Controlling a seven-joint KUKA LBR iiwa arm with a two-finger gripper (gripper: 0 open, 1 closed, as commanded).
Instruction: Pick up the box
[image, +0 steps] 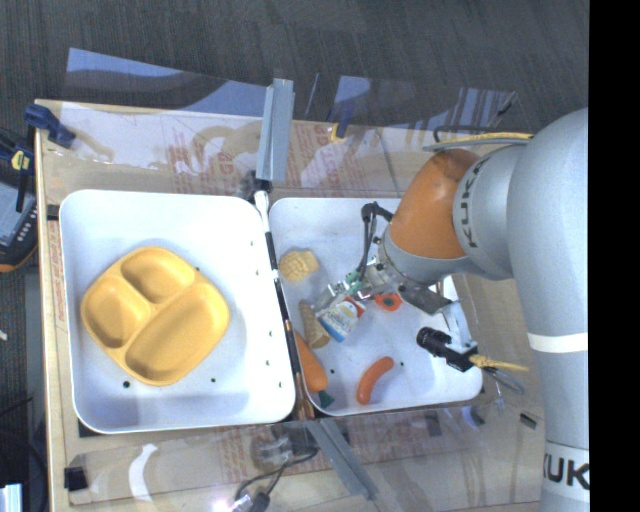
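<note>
The box is small, blue and white with a yellow patch, and lies tilted in the middle of the right bin. My gripper hangs over that bin, coming in from the right, with its tip right at the box's upper edge. Whether it touches the box I cannot tell. The grey arm with its orange band covers the bin's right part.
Around the box lie a tan biscuit, a brown piece, an orange carrot, a red sausage and a small red thing. The left bin holds a yellow divided plate.
</note>
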